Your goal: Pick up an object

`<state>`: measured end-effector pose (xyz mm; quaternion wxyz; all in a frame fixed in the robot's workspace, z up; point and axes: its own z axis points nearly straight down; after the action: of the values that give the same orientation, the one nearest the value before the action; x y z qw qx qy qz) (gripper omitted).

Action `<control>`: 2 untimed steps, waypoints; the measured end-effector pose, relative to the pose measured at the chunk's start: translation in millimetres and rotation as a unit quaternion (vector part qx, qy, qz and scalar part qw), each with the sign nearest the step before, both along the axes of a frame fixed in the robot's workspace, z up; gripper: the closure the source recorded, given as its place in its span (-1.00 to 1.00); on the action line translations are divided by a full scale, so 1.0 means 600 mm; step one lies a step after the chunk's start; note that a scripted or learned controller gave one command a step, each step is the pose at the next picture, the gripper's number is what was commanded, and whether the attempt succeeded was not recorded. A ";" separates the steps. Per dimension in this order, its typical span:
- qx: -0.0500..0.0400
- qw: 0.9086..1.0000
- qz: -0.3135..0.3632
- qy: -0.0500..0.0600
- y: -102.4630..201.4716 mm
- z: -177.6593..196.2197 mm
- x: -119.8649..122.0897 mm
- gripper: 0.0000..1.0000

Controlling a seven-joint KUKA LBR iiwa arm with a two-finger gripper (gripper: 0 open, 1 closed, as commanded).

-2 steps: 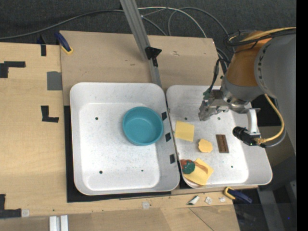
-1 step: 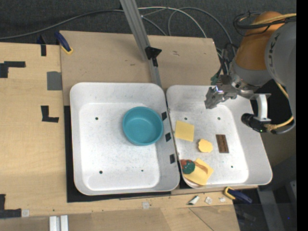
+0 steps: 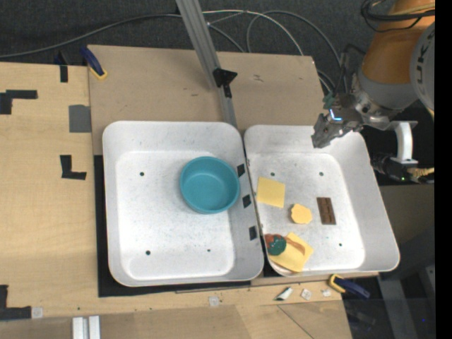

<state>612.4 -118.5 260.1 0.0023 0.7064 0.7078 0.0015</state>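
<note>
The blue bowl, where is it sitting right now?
The blue bowl sits in the left white bin, toward its right side, near the divide from the right bin.

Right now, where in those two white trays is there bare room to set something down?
Left bin: bare floor all around the blue bowl. Right bin: bare upper half, below the gripper. Crowded lower half: yellow square, orange piece, brown block, corner pile.

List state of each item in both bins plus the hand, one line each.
blue bowl: upright, mouth up, in left bin
yellow square piece: lying flat, right bin
small orange piece: flat, beside the square
brown block: flat, apart from the others
green and red toy: at near edge, touching yellow wedge
hand: over right bin's far edge, holding nothing
</note>
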 end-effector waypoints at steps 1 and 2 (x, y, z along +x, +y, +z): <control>0.000 1.000 0.000 0.001 0.000 0.066 0.001 1.00; 0.001 1.000 0.002 0.004 0.097 0.039 -0.003 1.00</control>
<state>610.4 -60.6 283.6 -0.0010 0.7050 0.7093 -0.0004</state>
